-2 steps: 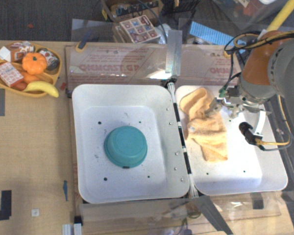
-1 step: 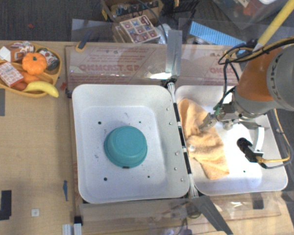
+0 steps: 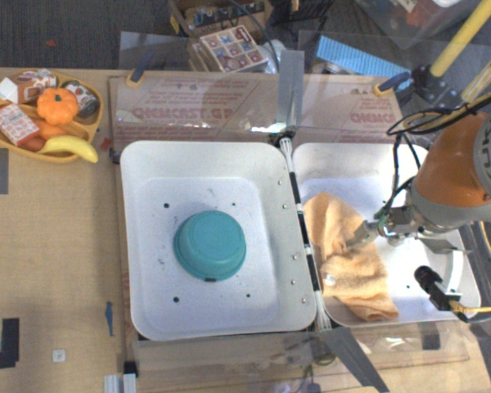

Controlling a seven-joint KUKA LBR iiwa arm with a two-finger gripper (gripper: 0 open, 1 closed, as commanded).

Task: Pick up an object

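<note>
A crumpled yellow-orange cloth (image 3: 349, 260) lies in the right bin (image 3: 344, 170), against its left wall. A teal bowl (image 3: 210, 245) sits upside down in the middle of the left bin (image 3: 147, 187). My gripper (image 3: 365, 232) reaches in from the right and points down-left, its tip touching the cloth's upper right part. Its fingertips are small and merge with the cloth, so their state does not show.
A yellow dish (image 3: 16, 142) with toy food, including a banana and a small pumpkin, stands at the bench's far left. Clear plastic sheets and boxes lie behind the bins. The arm's orange band (image 3: 454, 170) hangs over the right bin's right side.
</note>
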